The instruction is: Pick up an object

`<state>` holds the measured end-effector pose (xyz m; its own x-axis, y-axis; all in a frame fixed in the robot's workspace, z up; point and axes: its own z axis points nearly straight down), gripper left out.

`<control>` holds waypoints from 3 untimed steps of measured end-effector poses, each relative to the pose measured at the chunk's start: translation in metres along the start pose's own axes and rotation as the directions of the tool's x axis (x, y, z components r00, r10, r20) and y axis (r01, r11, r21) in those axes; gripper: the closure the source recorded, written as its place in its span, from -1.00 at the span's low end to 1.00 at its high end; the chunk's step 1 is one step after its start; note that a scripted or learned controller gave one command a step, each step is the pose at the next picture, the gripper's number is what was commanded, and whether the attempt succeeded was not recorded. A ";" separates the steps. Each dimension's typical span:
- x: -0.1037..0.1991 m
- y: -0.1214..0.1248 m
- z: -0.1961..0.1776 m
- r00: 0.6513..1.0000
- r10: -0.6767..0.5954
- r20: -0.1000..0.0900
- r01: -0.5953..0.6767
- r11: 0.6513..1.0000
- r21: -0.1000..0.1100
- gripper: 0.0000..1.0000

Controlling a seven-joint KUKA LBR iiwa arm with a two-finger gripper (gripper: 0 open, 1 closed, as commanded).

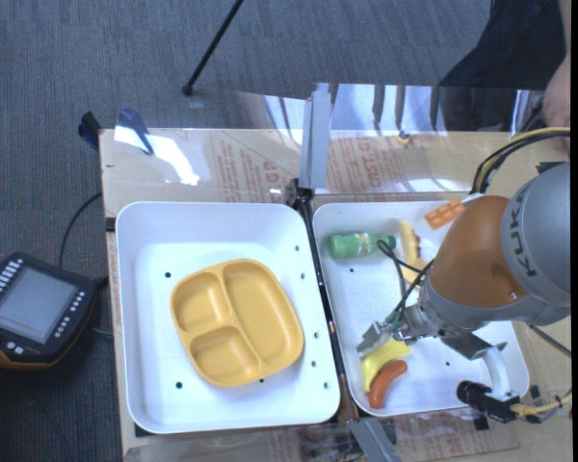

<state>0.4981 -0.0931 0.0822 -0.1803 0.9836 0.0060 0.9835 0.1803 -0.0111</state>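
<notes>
Looking nearest you, the red sausage (pixel 387 381) lies by the front wall of the right bin (pixel 352 345), touching a yellow toy (pixel 383 359). Just above them hangs the pincer (pixel 378 335); you cannot tell if it is clenched or released, and nothing shows as grasped. It seems lowered there to take one of that pair. Farther back lie a green bottle (pixel 354 245) and a corn cob (pixel 409 243). The left bin (pixel 140 258) bears a yellow divided plate (pixel 236 321).

- Two white bins: left bin (pixel 135 258), right bin (pixel 342 301)
- One yellow divided plate (pixel 236 322)
- One green bottle (pixel 358 245)
- One red sausage (pixel 387 381)
- One banana (pixel 409 243)
- One orange block (pixel 443 214)
</notes>
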 end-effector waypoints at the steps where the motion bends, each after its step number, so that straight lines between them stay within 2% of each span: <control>1: -0.002 0.000 -0.005 1.000 0.007 -0.003 -0.007 1.000 0.006 1.00; 2: -0.002 -0.001 -0.005 1.000 0.007 -0.003 -0.007 1.000 0.006 -1.00; 3: 0.000 -0.024 0.000 1.000 0.026 0.000 -0.026 1.000 -0.001 -1.00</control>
<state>0.4744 -0.0970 0.0824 -0.1546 0.9880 0.0054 0.9879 0.1547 -0.0104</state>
